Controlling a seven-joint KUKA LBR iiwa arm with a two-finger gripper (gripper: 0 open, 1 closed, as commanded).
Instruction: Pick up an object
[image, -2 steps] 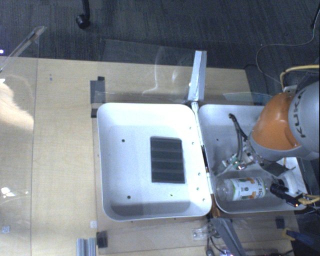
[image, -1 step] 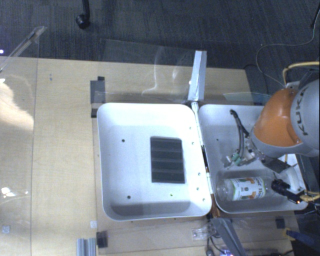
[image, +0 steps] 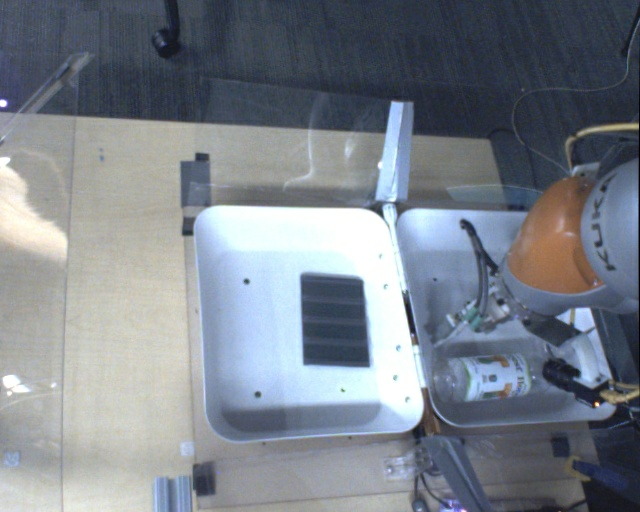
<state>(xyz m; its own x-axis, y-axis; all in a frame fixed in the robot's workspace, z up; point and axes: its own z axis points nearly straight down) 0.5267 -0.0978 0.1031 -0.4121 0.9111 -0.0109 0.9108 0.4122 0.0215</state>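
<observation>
item: small labelled bottle (image: 487, 379), lying on its side near front wall of right bin (image: 430, 250); light, rigid, smooth, may roll; grasp across mid-body. gripper (image: 470, 318) just above it, closure unclear

Illumination is even and moderately bright, with a cool cast. The two white bins (image: 290, 240) read near-saturated; the left bin shows a soft grey shadow along its wall at 6 o'clock. A pale washed-out patch lies on the worktop (image: 120, 330) at 9 o'clock. Clear panels (image: 330, 130) at 12 o'clock carry faint streak reflections. The arm (image: 570, 240) at 3 o'clock casts shade over the right bin. Overall sharpness is low; fine detail is soft.
</observation>
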